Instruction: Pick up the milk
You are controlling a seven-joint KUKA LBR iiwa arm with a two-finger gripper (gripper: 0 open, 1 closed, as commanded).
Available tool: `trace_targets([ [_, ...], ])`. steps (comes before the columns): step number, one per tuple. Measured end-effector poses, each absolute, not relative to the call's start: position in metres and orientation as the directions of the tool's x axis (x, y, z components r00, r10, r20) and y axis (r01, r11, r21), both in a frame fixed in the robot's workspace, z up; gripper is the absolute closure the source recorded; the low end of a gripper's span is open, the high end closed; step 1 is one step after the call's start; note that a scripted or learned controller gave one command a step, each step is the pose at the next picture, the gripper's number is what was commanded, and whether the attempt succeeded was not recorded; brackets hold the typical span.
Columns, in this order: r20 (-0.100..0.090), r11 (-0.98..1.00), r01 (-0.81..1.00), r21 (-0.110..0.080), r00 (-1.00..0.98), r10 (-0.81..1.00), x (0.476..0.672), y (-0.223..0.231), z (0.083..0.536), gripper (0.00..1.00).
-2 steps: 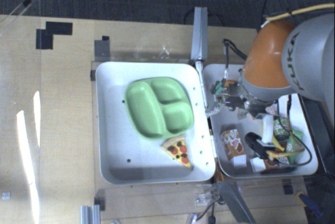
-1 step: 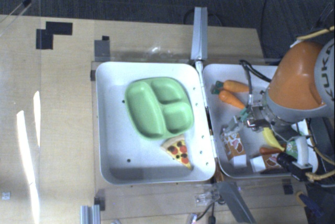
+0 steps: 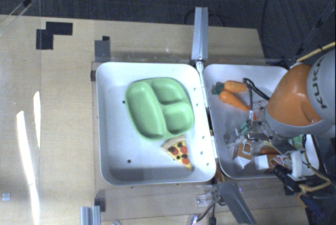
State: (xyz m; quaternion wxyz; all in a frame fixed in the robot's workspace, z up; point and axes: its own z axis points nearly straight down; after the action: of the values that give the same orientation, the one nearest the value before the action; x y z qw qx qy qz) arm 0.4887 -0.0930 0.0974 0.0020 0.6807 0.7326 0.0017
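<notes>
My gripper [image 3: 251,132] hangs low inside the right bin [image 3: 223,113], under the grey arm with its orange band [image 3: 294,98]. Just below it, near the bin's front wall, lies a small white and brown carton [image 3: 243,154] that may be the milk; its label is too small to read. The gripper stands a little above and behind this carton, and I see nothing held in it. The arm hides the right part of the bin.
Two orange carrots [image 3: 234,92] lie at the back of the right bin. Small packets [image 3: 265,162] crowd its front beside the carton. The left bin [image 3: 110,129] holds a green divided plate [image 3: 160,107] and a toy pizza slice [image 3: 179,152].
</notes>
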Motion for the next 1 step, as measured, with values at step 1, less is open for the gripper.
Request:
trace_targets([
  [1, 0.0, 0.073, 0.997, 0.005, -0.073, 0.997, 0.4886, -0.0931, 0.0973, 0.0],
])
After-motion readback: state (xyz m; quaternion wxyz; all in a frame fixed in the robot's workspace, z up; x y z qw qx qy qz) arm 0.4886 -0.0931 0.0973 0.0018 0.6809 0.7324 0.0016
